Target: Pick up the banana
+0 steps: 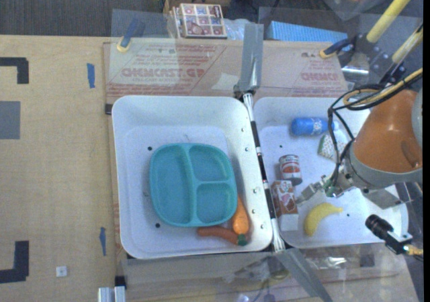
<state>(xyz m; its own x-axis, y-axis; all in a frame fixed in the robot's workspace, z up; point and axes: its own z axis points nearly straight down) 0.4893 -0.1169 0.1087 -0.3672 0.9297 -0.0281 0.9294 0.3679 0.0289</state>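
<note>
The yellow banana [321, 217] lies near the front of the right bin [356, 237], curved and flat on the bin floor. My gripper [324, 187] hangs just above and slightly behind it, under the arm's orange band [390, 136]. Nothing yellow shows in the gripper, and the banana rests apart from it on the floor.
In the right bin a small can [289, 166] and a red-and-white packet [284, 198] sit left of the banana, and a blue object [308, 125] lies at the back. The left bin [131, 119] holds a teal divided plate [193, 185] and a carrot [218, 233].
</note>
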